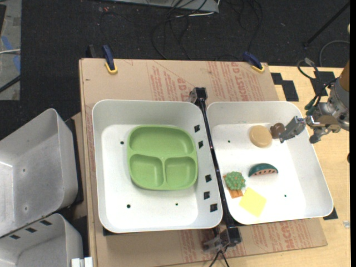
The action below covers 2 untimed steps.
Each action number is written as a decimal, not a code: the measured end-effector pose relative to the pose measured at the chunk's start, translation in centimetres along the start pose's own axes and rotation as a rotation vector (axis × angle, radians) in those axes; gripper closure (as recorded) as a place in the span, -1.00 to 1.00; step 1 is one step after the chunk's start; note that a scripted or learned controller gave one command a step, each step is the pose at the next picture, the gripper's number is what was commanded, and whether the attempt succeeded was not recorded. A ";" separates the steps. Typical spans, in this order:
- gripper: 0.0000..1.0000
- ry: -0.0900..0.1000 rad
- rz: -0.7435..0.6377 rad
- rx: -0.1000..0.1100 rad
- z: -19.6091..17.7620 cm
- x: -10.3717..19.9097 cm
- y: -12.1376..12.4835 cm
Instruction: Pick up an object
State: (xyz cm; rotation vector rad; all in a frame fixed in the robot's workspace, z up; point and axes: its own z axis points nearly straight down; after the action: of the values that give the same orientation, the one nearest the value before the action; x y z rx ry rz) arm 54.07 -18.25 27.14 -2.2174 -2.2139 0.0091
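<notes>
A: Taking the black divider (pixel 210 154) between the two shallow white bins as our mark, what lies nearest the camera?

B: Just right of it, at the near end of the right white bin (pixel 320 166), a flat yellow square sponge-like piece (pixel 253 202). Touching its far left corner is a small green bushy toy on an orange base (pixel 235 182), close beside the divider.

A: And further back?

B: A dark green domed slice with a red underside, like toy watermelon (pixel 262 170), sits further right of the divider. Beyond that, a round tan bun-shaped object (pixel 260 136).

A: Left of the divider?

B: A pale green plastic plate with three compartments (pixel 163 157), lying flat in the middle of the left white bin (pixel 105 149).

A: The gripper?

B: The grey two-finger gripper (pixel 285 130) reaches in from the right and ends just beside the tan bun, on its right. I cannot tell how far apart its fingers are, nor see anything between them.
</notes>
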 end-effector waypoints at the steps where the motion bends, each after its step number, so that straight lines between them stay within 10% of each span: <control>1: -1.00 -0.002 -0.002 -0.010 -0.5 0.0 0.2; 2: -1.00 -0.001 0.000 -0.005 3.8 0.2 0.2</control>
State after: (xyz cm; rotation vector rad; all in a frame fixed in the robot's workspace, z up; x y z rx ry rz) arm 54.25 -18.07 23.32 -2.2199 -2.2174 0.0043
